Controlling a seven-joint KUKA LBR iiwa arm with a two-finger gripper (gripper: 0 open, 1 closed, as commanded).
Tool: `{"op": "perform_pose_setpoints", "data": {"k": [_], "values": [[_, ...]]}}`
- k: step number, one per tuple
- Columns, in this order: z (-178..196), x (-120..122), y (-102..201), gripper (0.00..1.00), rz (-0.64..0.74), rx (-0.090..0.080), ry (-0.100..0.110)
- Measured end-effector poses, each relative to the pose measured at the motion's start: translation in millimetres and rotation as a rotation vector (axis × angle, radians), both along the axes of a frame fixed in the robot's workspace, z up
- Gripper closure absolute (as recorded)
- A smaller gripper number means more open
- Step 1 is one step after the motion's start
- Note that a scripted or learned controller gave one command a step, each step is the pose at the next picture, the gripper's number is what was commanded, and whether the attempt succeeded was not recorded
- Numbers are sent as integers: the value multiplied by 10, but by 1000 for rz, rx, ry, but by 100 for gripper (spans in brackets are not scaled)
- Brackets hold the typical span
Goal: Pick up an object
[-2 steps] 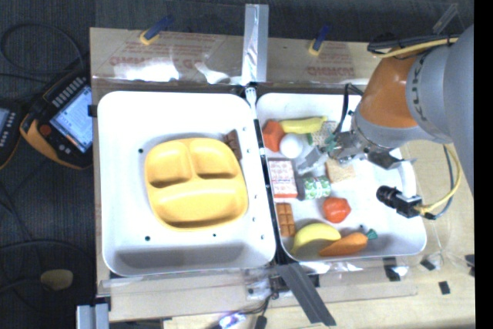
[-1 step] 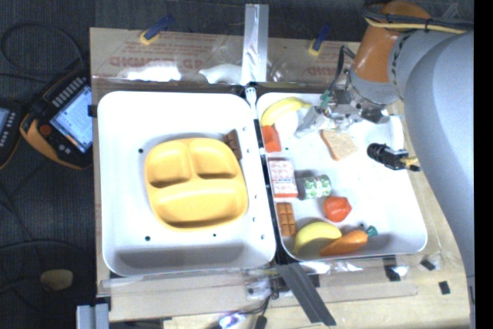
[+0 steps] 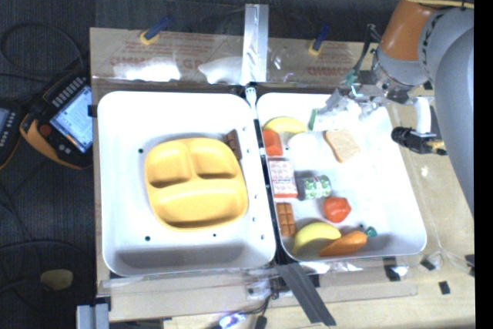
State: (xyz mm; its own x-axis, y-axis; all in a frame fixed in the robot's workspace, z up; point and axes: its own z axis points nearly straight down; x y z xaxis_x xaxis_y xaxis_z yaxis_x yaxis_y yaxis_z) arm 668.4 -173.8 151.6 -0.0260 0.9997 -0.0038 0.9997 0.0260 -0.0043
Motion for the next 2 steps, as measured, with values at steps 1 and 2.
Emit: {"op": "perform_pose_setpoints", "data": {"k": [1, 2], "values": [[-610, -837, 100, 0, 403, -2, -16], [-593, -1393, 369, 0, 513, -10, -26]]}}
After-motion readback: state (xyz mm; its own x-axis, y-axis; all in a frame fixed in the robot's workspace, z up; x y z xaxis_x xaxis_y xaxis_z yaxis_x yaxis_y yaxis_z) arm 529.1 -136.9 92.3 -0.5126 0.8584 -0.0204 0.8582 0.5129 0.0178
